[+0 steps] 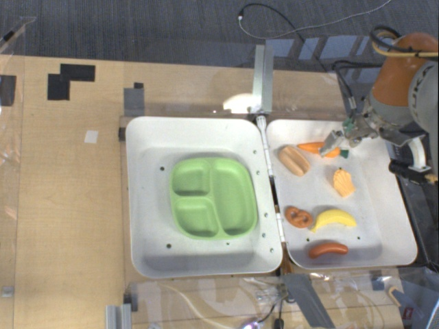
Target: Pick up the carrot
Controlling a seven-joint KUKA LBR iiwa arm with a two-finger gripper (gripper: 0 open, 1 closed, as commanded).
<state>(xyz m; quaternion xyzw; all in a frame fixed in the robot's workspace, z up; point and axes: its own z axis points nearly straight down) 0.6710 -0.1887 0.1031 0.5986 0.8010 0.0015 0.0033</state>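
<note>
The carrot (312,147) lay in the right bin (398,204), near its far wall, pointing left, with the bread roll (293,160) just beside it. The gripper (335,144) was down at the carrot's thick end, but whether it was open or closed, and whether it had the carrot, could not be told. Closer to the camera lay a yellow pastry (343,182), a pretzel (298,216), a banana (334,219) and a sausage (327,249). The left bin (144,184) held a green tray (212,197). The risk, probably, was a grip too near the end: the tapered carrot could slip out, or be pushed against the bread roll.
</note>
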